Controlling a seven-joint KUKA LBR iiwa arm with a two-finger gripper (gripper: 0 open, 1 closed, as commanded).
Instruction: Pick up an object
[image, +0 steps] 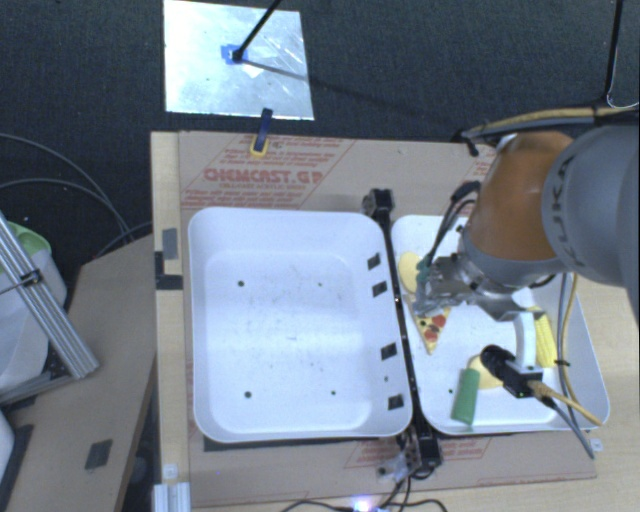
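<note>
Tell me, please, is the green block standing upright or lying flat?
Lying flat: the green block rests lengthwise on the right bin's floor.

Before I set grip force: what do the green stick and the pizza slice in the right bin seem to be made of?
Green stick: probably plastic or foam, with a uniform matte green surface and no glare. Pizza slice: looks like a moulded plastic or rubber toy, with flat printed red spots on yellow. Both lie in the right bin, likely glossy white plastic.
</note>
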